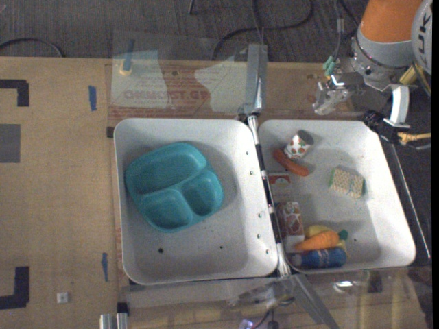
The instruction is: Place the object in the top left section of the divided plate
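Teal divided plate (173,185) lying flat in left bin, compartments bare.

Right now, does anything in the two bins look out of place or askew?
Mildly: the teal divided plastic plate sits rotated in the left white bin, not square to its walls. The small toys lie scattered in the right white bin.

Robotics lab setup. Plywood counter (55,204) marked with black tape corners (16,92) and blue tape strips (92,98); two white bins (137,252) bolted side by side; loose black cables (281,5) on grey carpet; industrial arm (394,19) overhead.
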Available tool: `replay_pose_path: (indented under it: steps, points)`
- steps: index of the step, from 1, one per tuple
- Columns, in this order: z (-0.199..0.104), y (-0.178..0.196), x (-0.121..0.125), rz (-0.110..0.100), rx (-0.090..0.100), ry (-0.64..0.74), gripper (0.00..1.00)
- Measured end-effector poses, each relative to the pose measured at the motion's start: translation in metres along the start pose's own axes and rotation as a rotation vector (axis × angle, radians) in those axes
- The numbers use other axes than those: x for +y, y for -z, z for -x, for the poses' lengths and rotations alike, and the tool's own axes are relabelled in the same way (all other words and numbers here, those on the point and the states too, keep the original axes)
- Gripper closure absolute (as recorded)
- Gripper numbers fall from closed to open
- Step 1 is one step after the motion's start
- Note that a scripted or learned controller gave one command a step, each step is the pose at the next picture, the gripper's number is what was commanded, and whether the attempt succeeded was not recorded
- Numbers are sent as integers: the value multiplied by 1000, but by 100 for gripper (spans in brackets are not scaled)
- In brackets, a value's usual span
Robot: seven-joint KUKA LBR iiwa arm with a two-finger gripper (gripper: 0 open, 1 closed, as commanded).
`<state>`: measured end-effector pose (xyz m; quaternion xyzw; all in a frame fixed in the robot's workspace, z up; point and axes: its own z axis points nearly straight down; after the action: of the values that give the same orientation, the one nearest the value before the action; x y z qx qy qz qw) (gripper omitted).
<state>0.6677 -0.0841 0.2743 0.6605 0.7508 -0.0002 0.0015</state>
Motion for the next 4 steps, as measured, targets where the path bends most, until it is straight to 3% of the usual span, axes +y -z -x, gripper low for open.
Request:
replay_pose_path:
  steps: [1,2,3,4]
  points:
    - [59,-78,-87,-1,2,-182,100]
    - [86,-150,-143,-1,2,-156,100]
    - [114,-155,-205,-2,3,-94,100]
    - [113,-56,-203,3,0,296,100]
